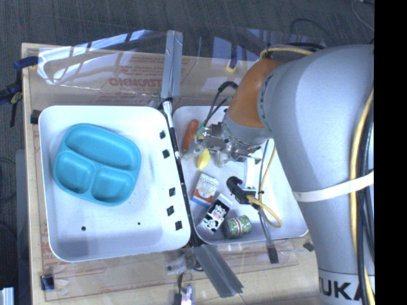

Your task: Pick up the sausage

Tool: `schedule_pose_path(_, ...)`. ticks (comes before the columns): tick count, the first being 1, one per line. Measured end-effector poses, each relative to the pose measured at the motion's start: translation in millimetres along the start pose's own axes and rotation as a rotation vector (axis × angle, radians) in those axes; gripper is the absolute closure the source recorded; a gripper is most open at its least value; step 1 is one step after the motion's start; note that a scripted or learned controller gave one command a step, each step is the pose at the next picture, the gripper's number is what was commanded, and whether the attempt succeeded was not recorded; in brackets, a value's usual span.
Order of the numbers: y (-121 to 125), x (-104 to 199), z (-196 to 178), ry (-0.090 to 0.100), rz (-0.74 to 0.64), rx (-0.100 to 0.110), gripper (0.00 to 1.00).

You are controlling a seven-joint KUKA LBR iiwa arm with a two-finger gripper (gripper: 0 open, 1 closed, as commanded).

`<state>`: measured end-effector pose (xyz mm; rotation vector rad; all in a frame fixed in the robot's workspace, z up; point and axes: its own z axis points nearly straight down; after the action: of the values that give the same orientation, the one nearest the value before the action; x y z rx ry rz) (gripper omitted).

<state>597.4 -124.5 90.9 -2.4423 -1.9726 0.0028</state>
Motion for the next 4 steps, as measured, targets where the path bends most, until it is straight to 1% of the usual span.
schedule_pose_path(1, 58.7, -30.9, -56.1, 0.000, 0.089, -0.001, 0.00)
schedule_pose_path(2, 45.4, 1.9, -8.3, -0.005, -0.053, -0.007, 0.00)
schedule_pose_path(3, 55.1, 20.3, -6.1, -0.012, -0.263, -0.001, 0.00)
schedule_pose_path(4, 41.6, 19.4, -6.5, -0.014, -0.251, -0.015, 0.00)
